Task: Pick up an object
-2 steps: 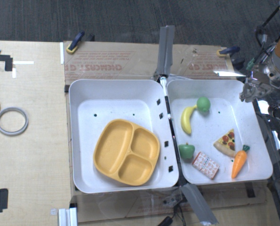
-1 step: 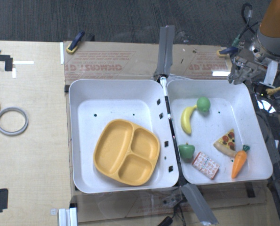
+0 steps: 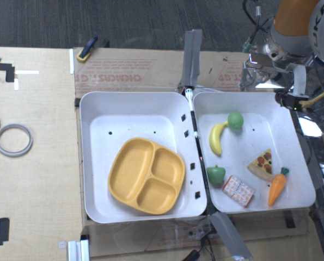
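Note:
The right bin [image 3: 292, 140] holds a yellow banana [image 3: 216, 138] with a green ball [image 3: 235, 120] touching its tip. Also in it are a green pepper [image 3: 216, 174], a red-and-white patterned packet [image 3: 238, 191], a pizza slice [image 3: 261, 165] and an orange carrot [image 3: 276, 188]. My gripper [image 3: 254, 75] hangs at the upper right, over the back rim of the right bin and raised well above the objects. Nothing shows in its grasp. The orange band of the arm [image 3: 295, 7] is just above it.
The left bin [image 3: 96, 118] holds a yellow divided plate [image 3: 146, 175]. A grey post [image 3: 191, 58] stands between the bins at the back. A tape roll [image 3: 13, 140] lies on the bench at left, and a blue-yellow tool [image 3: 87, 48] lies on the cardboard.

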Motion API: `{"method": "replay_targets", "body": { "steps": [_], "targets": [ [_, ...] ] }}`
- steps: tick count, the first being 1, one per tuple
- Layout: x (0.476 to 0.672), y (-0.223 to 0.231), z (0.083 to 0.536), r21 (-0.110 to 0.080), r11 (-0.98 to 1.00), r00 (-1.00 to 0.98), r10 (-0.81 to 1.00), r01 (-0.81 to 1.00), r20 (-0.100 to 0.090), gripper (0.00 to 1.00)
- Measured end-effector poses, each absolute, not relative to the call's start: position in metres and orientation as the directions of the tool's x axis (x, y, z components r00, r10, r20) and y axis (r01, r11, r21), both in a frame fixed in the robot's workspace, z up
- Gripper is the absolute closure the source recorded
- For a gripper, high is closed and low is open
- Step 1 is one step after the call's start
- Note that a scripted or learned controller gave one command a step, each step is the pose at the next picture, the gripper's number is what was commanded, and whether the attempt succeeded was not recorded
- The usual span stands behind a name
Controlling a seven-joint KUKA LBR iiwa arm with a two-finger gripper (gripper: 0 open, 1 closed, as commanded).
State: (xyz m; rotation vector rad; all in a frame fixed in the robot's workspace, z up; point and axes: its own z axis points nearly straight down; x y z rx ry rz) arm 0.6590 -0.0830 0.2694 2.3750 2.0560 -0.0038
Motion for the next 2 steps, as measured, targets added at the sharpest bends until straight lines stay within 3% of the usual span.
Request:
{"method": "replay_targets", "body": {
  "steps": [1, 2],
  "targets": [
    [0.659, -0.006, 0.266, -0.003, 0.126, -0.126, 0.992, 0.992, -0.001, 1.0],
    [0.645, 0.016, 0.31, 0.001, 0.531, -0.531, 0.847, 0.847, -0.002, 1.0]
  ]
}}
